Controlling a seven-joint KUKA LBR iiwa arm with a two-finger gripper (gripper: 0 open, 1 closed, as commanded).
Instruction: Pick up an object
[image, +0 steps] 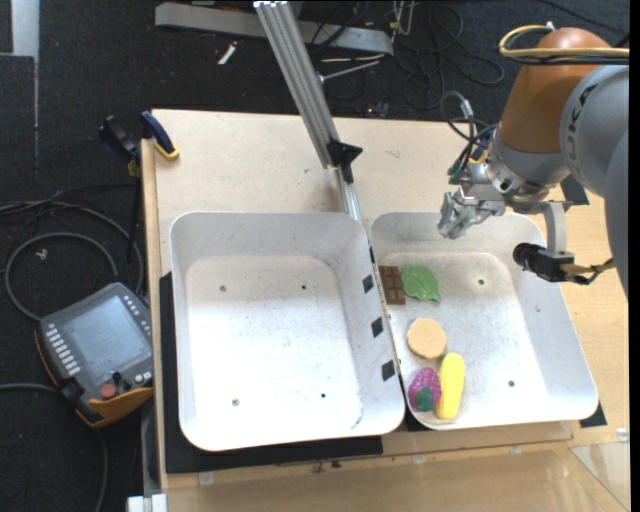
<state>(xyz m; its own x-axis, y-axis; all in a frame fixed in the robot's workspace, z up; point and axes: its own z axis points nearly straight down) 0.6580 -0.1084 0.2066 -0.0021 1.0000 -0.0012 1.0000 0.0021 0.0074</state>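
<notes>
The right bin (540, 330) holds several small toy foods along its left side. A brown chocolate bar (391, 284) lies next to a green leaf (421, 282). Below them sits a round tan cookie (427, 338). At the front lie a yellow corn cob (450, 385) and a purple-and-green bunch of grapes (424, 388). My gripper (455, 222) hangs over the bin's back rim, above and to the right of the leaf. Nothing shows between its fingers, and their state is unclear.
The left bin (265, 320) stands beside the right one. A slanted metal rail (305, 90) crosses the back of the bench and ends near the bins' shared wall. A black cable clamp (540, 262) hangs off the arm over the right bin's back right corner.
</notes>
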